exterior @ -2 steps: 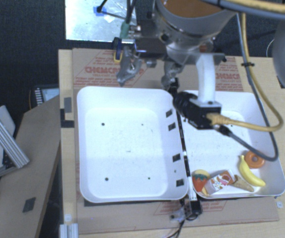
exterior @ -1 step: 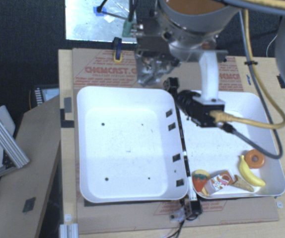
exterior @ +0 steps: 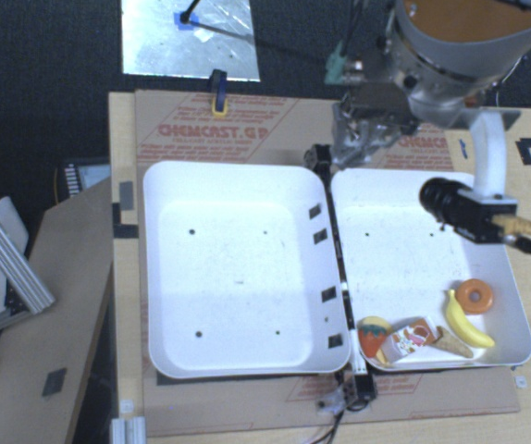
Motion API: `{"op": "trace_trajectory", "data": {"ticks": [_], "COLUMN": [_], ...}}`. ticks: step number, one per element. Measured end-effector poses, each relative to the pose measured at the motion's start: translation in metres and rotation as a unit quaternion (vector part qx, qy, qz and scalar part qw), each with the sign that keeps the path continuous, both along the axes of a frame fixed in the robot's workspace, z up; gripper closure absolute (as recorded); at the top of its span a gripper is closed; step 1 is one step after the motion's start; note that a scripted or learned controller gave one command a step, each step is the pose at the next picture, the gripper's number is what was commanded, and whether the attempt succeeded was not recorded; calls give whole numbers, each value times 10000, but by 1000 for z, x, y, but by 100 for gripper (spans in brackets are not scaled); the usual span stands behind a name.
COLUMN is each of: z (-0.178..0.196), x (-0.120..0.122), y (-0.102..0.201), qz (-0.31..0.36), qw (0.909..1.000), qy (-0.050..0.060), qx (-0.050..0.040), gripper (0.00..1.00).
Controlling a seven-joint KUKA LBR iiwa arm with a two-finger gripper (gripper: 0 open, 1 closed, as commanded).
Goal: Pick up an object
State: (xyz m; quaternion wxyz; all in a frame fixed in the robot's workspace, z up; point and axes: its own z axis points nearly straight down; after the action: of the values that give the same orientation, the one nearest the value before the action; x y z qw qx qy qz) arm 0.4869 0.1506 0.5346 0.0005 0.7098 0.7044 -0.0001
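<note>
Two shallow white plastic bins sit side by side on the brown cardboard-covered surface (exterior: 247,123). The left bin (exterior: 168,192) holds nothing to pick. The right bin (exterior: 390,202) has all the things, bunched in its near corner by the front edge of the surface: a yellow toy banana (exterior: 466,323), a round orange ring-shaped toy (exterior: 475,295), a small red and orange round toy (exterior: 374,335), a little red and white packet (exterior: 408,338), and a tan cone-shaped piece (exterior: 452,344).

The grey metal end effector (exterior: 363,137) hangs high above the back edge of the right bin, well apart from the toys. It is blurry, and I cannot tell if it is released or clenched. Nothing can be seen in it.

To do this step well, the arm should travel toward the near corner and line up over one toy. The banana looks like the best pick, since its upper half sticks out clear of the others. It should come down straight, with a finger on each long side of the banana, and stay away from the bin wall. The packet and cone touch each other, so grabbing there could slip.
</note>
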Motion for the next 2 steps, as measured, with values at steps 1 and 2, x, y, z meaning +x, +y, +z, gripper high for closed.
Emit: {"op": "trace_trajectory", "data": {"ticks": [1, 2], "z": [0, 1], "x": [-2, 0], "y": [80, 4], "qz": [93, 11], "qw": [10000, 10000], "qy": [-2, -7], "qx": [19, 2], "gripper": [100, 100]}}
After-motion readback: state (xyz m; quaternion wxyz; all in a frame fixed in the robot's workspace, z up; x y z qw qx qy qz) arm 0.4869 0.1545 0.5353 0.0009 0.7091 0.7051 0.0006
